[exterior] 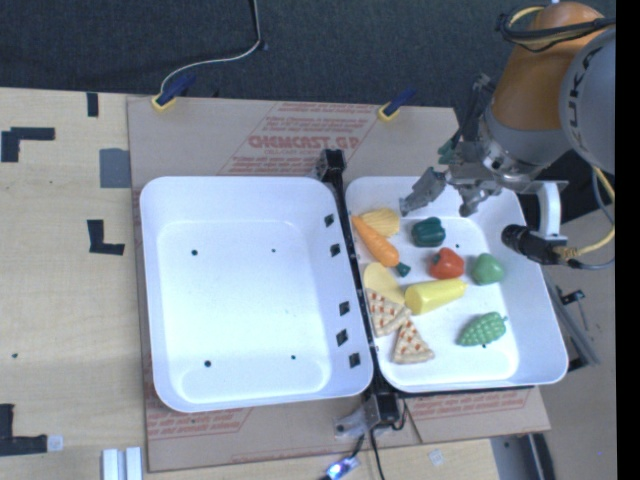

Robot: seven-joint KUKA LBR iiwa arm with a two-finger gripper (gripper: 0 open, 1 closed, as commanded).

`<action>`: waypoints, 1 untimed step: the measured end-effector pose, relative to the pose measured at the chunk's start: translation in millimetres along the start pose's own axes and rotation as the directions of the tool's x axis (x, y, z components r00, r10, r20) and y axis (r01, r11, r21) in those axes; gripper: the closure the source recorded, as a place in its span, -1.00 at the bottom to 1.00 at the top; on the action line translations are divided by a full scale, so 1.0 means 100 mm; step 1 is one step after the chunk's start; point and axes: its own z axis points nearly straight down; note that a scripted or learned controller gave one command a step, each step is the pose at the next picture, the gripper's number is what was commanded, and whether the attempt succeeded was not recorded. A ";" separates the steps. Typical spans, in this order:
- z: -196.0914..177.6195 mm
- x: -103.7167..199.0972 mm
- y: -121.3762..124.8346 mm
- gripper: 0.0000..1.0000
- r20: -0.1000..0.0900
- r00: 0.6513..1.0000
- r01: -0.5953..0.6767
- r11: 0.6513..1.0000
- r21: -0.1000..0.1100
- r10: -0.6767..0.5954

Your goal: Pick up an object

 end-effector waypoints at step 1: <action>1.16 -0.32 0.39 -1.00 0.001 1.000 -0.002 1.000 0.006 0.002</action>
